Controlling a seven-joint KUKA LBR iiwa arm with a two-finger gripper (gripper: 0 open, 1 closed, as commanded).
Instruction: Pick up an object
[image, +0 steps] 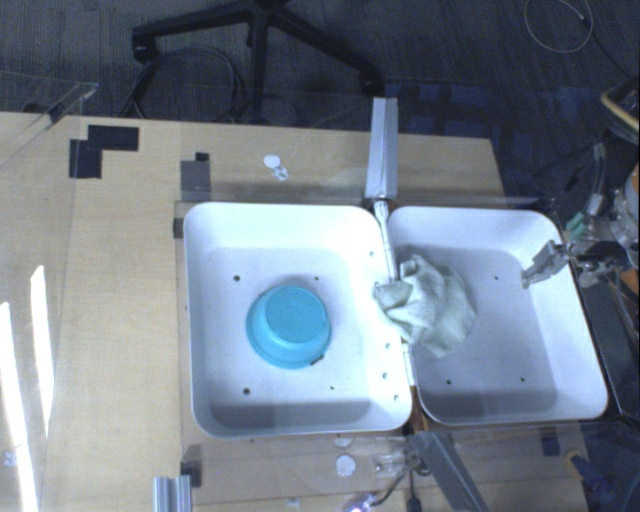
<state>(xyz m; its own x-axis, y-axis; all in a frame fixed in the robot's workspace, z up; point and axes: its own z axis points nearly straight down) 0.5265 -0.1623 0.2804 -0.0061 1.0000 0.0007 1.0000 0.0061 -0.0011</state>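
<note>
From the overhead camera view, you've got two white bins side by side on the counter. In the left bin sits a blue bowl, upside down by the look of it, near the middle of the floor and well clear of every wall. Over in the right bin there's a crumpled pale cloth, bunched against the divider between the two bins, one corner riding up onto that shared rim.

Now your gripper — it's at the right bin's far right edge, up near the upper corner, well apart from the cloth and further again from the bowl. It's small and partly lost against the arm's hardware at the frame edge, so whether the fingers are spread or closed you cannot tell from here. Nothing shows between them.

My read: you're at the approach step, nothing picked yet. The cloth is the nearer candidate. The next move calls for travelling left across the right bin, centring over the cloth's bulk rather than the corner on the rim, then dropping straight down. Watch that divider — come in too close and a finger could catch it.
</note>
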